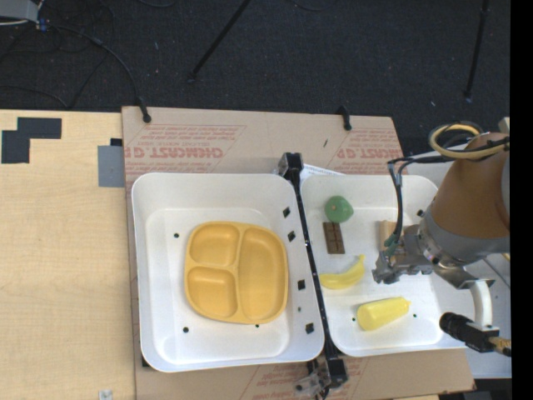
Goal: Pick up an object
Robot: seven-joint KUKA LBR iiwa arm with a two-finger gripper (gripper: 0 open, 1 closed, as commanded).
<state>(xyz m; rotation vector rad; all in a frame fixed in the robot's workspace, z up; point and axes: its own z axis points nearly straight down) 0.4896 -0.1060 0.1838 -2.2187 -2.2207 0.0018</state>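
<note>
Take the light, stiff, likely slippery banana [344,275] across its middle, just beside the hand [388,267], whose grip you cannot tell.

lab | two white bins [150,223] | tripod legs [225,32] | floor cables [100,40]

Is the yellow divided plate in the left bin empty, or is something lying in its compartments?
Empty. The yellow divided plate lies flat in the left bin, and all three compartments show bare yellow surface.

Even, fairly bright overhead light, white bins [158,215] near glare, soft shadows, slightly grainy, mildly soft focus.
</note>
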